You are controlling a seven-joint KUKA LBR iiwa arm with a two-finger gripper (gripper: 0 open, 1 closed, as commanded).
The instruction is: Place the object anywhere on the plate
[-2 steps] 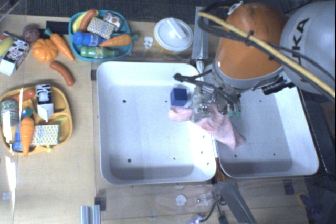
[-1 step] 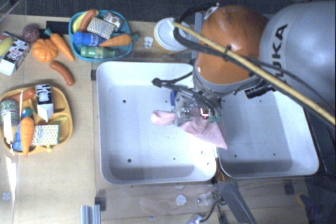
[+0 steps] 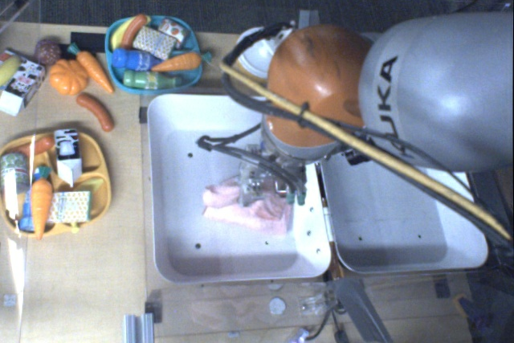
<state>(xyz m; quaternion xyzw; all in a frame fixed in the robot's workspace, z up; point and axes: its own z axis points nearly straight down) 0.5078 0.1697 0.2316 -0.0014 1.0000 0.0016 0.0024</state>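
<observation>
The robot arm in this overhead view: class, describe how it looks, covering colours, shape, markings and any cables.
The arm is a bulky, rounded grey shell with dark "KUKA" lettering on its side. An orange band rings it above the wrist. Black cables loop near the wrist, and a thin tan line runs slantwise across it. The gripper is small, metallic and dark.

A pale pink object [image 3: 245, 206] is lying in the white left bin [image 3: 181, 197]. The arm [image 3: 434, 84] is showing grey with an orange band [image 3: 317, 84]. A blue dish [image 3: 154, 54] is holding an orange carrot [image 3: 178, 62]. An orange pumpkin [image 3: 67, 77] and red sausage [image 3: 95, 111] are sitting by a yellow-orange tray [image 3: 96, 173].
</observation>
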